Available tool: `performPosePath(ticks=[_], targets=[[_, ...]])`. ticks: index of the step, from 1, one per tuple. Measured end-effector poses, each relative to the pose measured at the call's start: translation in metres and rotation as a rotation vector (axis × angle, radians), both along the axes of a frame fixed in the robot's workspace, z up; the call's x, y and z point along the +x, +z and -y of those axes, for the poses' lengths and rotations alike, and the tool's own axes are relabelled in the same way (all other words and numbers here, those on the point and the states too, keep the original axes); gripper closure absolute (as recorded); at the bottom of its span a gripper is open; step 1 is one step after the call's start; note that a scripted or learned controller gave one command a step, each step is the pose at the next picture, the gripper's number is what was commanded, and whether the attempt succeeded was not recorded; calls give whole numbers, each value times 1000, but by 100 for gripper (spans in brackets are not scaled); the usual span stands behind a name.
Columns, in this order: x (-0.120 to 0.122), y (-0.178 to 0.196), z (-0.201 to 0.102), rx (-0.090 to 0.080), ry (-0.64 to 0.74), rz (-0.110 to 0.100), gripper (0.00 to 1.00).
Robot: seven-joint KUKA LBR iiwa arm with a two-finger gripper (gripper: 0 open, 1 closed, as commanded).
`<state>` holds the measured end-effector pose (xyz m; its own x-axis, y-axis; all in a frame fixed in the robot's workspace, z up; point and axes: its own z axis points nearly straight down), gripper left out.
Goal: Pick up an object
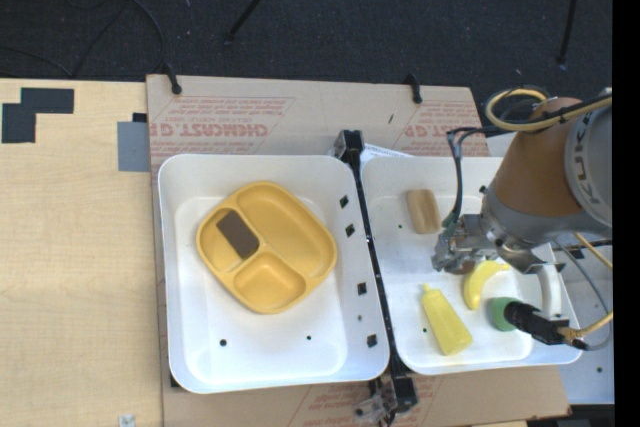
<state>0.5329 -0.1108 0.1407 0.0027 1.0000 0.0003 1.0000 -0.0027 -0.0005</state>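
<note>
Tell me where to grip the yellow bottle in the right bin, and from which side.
Grip the yellow bottle across its wider body, coming straight down from above. It lies flat on the right bin floor, narrow cap end pointing away, with free space along both long sides for the jaws.

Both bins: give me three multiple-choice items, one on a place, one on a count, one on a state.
1. Where is the yellow tray?
A. left bin
B. right bin
C. on the cardboard

2. How many compartments of the tray hold something?
A. none
B. one
C. three

3. How does the yellow bottle rest?
A. upright
B. lying flat
C. leaning on the tray

Answers: 1 A, the tray sits within the left bin's walls. 2 B, a brown block lies in one compartment. 3 B, its whole length lies along the right bin's floor.
</note>
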Motion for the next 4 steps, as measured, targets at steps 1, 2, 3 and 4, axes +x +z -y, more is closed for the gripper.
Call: performPosePath(ticks=[1, 2, 3, 4], targets=[[9, 48, 6, -1, 3, 2, 100], [9, 64, 6, 0, 3, 0, 100], [11, 77, -51, 1, 7, -1, 100], [10, 88, -108, 2, 9, -1, 100]])
